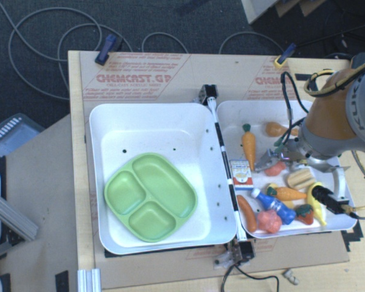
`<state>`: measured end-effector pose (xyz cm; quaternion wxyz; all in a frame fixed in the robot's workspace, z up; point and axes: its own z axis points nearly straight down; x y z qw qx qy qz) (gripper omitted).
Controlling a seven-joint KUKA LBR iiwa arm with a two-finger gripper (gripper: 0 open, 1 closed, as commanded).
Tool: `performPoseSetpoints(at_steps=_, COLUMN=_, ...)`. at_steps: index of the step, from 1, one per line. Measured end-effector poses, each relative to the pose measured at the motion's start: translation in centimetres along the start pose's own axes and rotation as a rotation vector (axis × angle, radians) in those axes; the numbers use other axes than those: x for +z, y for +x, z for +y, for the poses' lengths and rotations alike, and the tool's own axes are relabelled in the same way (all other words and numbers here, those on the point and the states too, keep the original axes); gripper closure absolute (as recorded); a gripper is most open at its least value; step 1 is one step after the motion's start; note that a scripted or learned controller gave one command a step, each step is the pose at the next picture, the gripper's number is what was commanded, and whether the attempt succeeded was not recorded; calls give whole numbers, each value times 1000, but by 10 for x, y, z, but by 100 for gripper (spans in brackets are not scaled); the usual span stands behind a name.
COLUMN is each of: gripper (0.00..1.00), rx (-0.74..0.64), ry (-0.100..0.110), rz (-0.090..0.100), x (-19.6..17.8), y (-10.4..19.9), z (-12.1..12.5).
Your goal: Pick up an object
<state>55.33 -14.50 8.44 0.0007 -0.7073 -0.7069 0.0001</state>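
Gripper [274, 158] low in right bin [231, 111] centre | grip state cannot tell | beside carrot [249, 148], positioned for a pick

The bench [170, 75], a tan board printed with red lettering, bears two shallow white bins side by side: the left bin [109, 132] toward its left edge, the right bin [231, 111] toward its right edge, their rims touching. A blue clamp [107, 48] grips the far-left corner, another clamp [285, 54] the far edge.
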Motion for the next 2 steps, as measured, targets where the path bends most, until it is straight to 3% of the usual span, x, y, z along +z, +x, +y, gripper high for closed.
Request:
performPoseSetpoints(at_steps=1, gripper=100, rx=0, ry=-3, rz=-1, x=-10, y=0, z=1)
performPoseSetpoints(at_steps=2, gripper=100, rx=-2, ry=-3, rz=0, x=-101, y=89, z=10)
